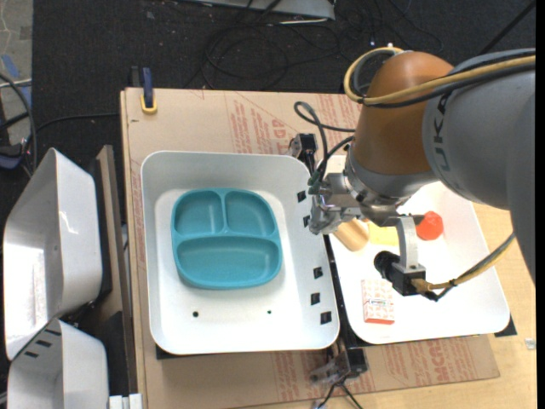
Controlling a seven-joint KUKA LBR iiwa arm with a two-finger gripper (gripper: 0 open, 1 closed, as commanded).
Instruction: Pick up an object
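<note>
My gripper [327, 213] hangs over the left edge of the right bin [477, 313], close to the wall between the two bins. A tan rounded object [351, 234] lies right beside and partly under it. Whether the two touch is hidden by the wrist. Further right in the same bin sit a small red-orange object [432, 225] and a pale yellow piece [385, 236]. A white packet with red print [379, 302] lies near the bin's front. The arm's orange band [400, 92] and grey body cover the back of this bin.
The left bin [166, 313] holds a teal divided plate [226, 237] in its middle. A black cable clamp [400, 277] hangs from the arm over the right bin. White containers [51, 228] stand off the bench's left side.
</note>
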